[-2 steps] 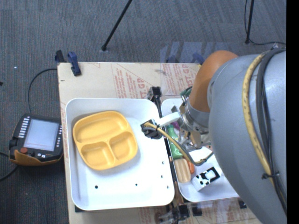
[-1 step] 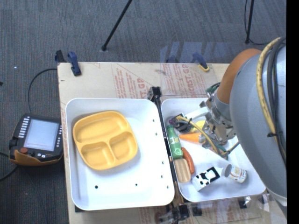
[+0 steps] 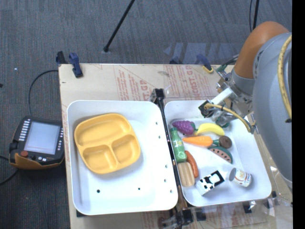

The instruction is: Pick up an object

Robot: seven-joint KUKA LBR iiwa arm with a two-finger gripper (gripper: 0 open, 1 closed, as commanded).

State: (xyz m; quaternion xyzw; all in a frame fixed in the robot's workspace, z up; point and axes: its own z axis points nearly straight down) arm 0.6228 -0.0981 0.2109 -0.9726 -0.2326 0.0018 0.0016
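The right bin holds several toy foods: purple grapes, a banana, a carrot, a green bottle, a sausage, a tan block, a watermelon slice, a brown disc, a black-and-white carton and a small can. My gripper hangs low over the bin's back right part, just behind the banana's right end. Nothing can be seen held in it.
The left bin bears a yellow divided plate. The grey arm covers the right bin's far right side. A teach pendant lies on the floor at the left, off the bench.
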